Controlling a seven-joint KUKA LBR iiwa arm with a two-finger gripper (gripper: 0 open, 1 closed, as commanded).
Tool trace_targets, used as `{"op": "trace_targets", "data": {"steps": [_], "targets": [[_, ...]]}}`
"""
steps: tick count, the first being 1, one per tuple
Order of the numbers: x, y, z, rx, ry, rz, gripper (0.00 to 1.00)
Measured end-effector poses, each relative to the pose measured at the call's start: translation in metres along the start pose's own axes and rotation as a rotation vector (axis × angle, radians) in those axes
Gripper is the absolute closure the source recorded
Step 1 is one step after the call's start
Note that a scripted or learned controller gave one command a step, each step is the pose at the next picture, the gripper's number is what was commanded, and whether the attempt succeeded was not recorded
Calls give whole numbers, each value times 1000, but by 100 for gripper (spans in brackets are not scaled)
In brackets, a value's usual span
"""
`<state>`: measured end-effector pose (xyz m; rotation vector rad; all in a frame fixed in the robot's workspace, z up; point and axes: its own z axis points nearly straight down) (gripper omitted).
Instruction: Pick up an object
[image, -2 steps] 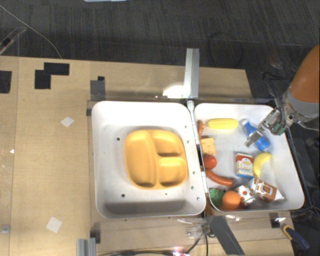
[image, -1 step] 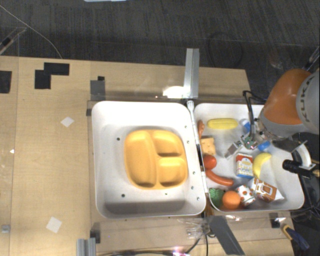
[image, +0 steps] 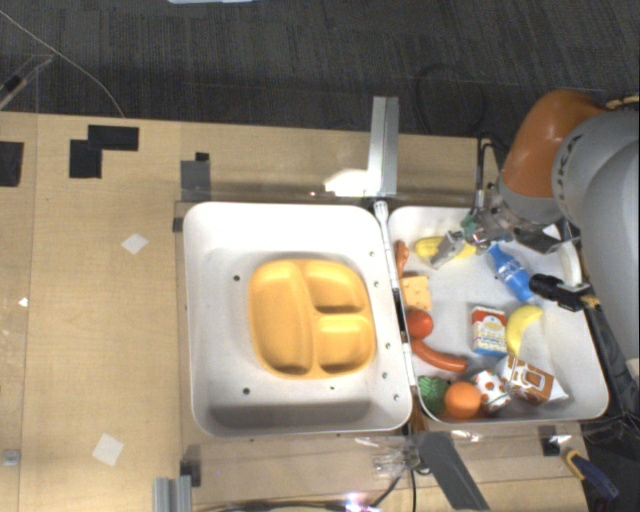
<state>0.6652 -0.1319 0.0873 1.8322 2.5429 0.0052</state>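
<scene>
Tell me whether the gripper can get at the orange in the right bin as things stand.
Probably yes. The orange lies uncovered at the near edge of the right bin, though the broccoli and a small carton crowd its sides. The gripper sits at the bin's far end.

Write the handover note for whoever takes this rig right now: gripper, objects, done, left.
Gripper: low in the right bin, at its far end, against the yellow banana; nothing seen held.
Objects: blue bottle, lemon, sausage, orange and cartons, all in the right bin. Yellow tray in the left bin.
Done: nothing lifted.
Left: grasp and lift one object.
</scene>
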Motion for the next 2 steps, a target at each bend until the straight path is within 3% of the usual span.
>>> {"op": "trace_targets", "data": {"steps": [1, 2], "targets": [[-1, 0, -12, 5, -2, -7, 100], [-16, -2, 0, 14, 9, 20, 100]]}}
